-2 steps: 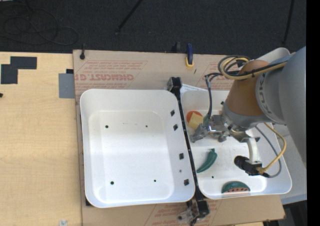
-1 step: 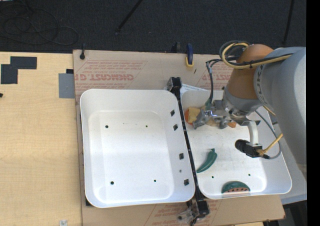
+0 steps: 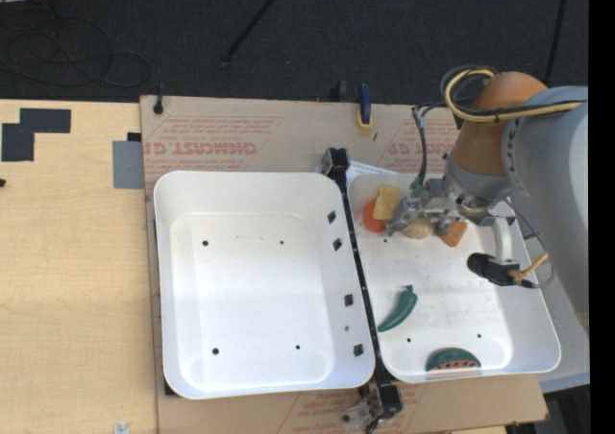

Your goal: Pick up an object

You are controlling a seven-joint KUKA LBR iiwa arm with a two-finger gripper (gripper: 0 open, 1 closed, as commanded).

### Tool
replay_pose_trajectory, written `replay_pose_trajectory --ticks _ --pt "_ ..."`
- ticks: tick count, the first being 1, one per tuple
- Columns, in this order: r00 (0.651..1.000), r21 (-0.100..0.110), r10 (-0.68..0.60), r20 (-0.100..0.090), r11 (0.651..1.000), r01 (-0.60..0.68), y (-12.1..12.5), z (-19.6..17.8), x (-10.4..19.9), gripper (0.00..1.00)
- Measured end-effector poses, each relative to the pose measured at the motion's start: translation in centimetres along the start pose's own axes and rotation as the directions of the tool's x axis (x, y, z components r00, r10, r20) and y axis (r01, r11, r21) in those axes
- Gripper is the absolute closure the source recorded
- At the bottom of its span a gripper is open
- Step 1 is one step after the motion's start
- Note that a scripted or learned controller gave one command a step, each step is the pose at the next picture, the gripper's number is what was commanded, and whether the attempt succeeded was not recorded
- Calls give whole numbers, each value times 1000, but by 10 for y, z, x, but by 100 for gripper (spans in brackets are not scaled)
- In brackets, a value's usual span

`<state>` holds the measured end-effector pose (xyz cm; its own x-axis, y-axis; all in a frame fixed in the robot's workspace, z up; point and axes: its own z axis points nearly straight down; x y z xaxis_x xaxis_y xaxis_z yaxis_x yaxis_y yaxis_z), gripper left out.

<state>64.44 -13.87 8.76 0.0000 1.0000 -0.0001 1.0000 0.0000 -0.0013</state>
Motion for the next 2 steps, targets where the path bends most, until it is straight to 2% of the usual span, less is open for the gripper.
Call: replay_pose_trajectory --ticks 1,2 --pt "1000 0 0 1 1000 0 -1 0 -14 0" --pt "1000 2 -2 0 1000 2 -1 0 6 0"
